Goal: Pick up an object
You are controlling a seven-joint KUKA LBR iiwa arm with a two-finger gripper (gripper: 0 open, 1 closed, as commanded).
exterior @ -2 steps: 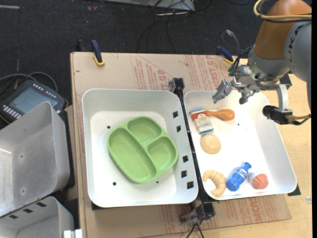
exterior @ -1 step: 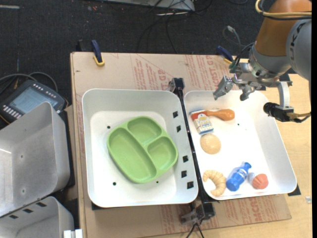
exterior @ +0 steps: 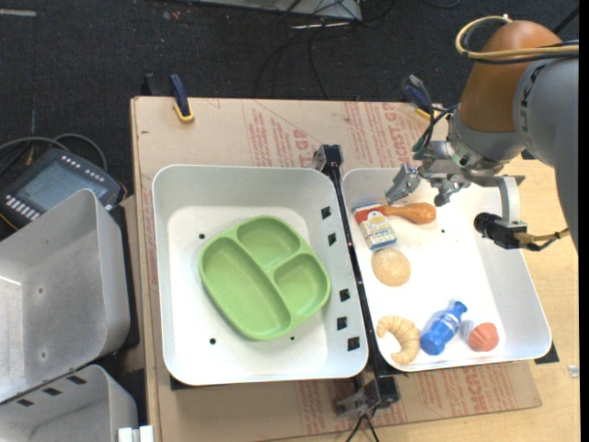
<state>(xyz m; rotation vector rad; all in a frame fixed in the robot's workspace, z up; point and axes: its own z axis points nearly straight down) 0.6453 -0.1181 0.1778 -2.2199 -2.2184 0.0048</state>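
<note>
Above the right bin (exterior: 525, 274), your gripper (exterior: 421, 188) hangs with fingers apart, holding nothing. Just below it lies a drumstick (exterior: 411, 213).

A glossy green plastic divided plate (exterior: 265, 276) sits in a smooth white bin (exterior: 175, 201). The bench (exterior: 239, 132) looks like matt brown cardboard, and the blue bottle (exterior: 443, 328) is possibly plastic.

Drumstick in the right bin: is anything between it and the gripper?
Nothing visible. The gripper hangs right above the drumstick at the far end of the right bin. The small carton lies close beside it on the left, near enough that a finger might catch it.
</note>
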